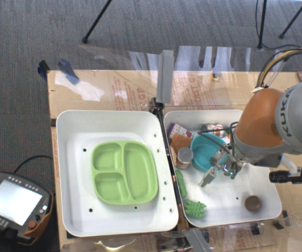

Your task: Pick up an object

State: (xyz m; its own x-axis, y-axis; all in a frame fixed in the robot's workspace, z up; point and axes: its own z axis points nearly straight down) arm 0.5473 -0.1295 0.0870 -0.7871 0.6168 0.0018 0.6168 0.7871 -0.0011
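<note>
My gripper [220, 175] hangs over the middle of the right bin [266, 206], just below and right of a teal bowl [203, 150]. It is open, with nothing between its fingers, and white bin floor shows between them. A small tin can [184, 157] stands left of the bowl. Behind the can lie a brown item [180, 141] and a purple packet [178, 129]. A green toy [194, 208] rests in the near left corner, with a green pod [181, 183] along the left wall. A round brown object [253, 202] sits near the right front corner.
The left bin [72, 140] holds a light green divided plate [124, 172]. A metal divider post [165, 83] rises between the bins at the back. A tablet pendant [14, 206] lies on the floor at the lower left.
</note>
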